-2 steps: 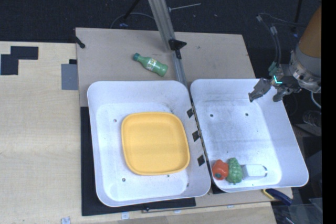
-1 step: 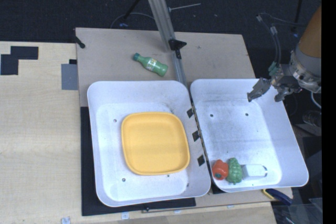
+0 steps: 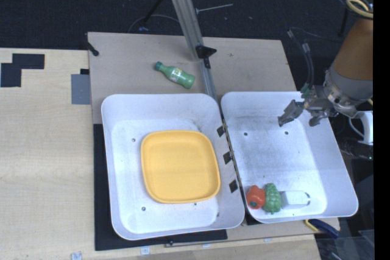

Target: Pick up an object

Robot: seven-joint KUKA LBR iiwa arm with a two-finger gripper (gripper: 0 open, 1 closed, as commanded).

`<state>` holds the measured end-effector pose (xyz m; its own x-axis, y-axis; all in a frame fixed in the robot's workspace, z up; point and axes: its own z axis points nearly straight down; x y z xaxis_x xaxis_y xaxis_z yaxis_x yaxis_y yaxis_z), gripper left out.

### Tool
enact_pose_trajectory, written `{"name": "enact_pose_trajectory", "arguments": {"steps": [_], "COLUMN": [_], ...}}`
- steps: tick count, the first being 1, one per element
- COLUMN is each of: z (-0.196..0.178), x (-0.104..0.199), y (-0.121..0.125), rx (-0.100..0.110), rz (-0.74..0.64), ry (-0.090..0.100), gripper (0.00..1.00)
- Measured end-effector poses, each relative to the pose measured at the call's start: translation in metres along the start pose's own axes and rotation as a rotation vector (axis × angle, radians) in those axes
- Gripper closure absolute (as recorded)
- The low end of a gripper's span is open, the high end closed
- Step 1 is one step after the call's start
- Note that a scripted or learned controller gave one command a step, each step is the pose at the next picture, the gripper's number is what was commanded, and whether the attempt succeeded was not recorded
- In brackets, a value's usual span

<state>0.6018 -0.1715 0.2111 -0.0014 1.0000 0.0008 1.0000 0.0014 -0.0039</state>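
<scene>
Beyond the hand (image 3: 303,113), arm cut off

Two white bins (image 3: 116,131), one yellow plate (image 3: 180,165), one green bottle (image 3: 175,75).

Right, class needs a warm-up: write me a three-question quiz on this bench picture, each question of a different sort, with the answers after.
1. True or false: the yellow plate lies in the left bin.
2. Multiple choice: where is the green bottle? A) in the left bin B) in the right bin C) on the bench behind the bins
3. Fill in: the red and green toy pieces sit in the near ______ corner of the right bin.

Key: 1 true; 2 C; 3 left. Note that the pincer hangs over the far part of the right bin, away from those pieces, with nothing between its fingers.
</scene>
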Motion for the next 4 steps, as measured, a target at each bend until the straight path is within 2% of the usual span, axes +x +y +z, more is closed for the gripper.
{"name": "enact_pose_trajectory", "arguments": {"steps": [2,3,4], "z": [0.114,0.101,0.052], "x": [0.013,0.012,0.015], "y": [0.009,0.011,0.02], "rx": [0.002,-0.003,-0.007], "rz": [0.0,0.001,0.002], "ry": [0.0,-0.001,-0.001], "gripper": [0.0,1.0,1.0]}}
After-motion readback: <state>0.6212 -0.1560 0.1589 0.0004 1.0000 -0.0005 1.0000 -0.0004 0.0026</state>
